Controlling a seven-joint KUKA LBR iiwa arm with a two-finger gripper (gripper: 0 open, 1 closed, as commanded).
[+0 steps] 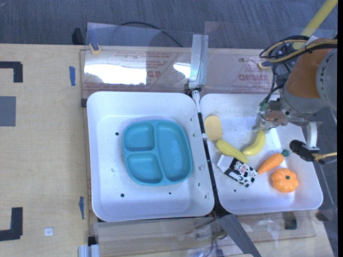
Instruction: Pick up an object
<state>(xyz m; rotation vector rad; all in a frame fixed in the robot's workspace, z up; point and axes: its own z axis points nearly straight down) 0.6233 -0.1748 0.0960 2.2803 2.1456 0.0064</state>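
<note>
Camera view: my gripper [266,123] low in right bin [311,199], over banana [255,144] upper end; cannot tell its state. Corn cob [230,149], carrot [269,163], small pumpkin [284,180] nearby.

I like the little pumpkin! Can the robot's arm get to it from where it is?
Probably yes. The pumpkin sits uncovered in the right bin, with only the carrot close beside it. The gripper hangs over that same bin, near the banana.
</note>
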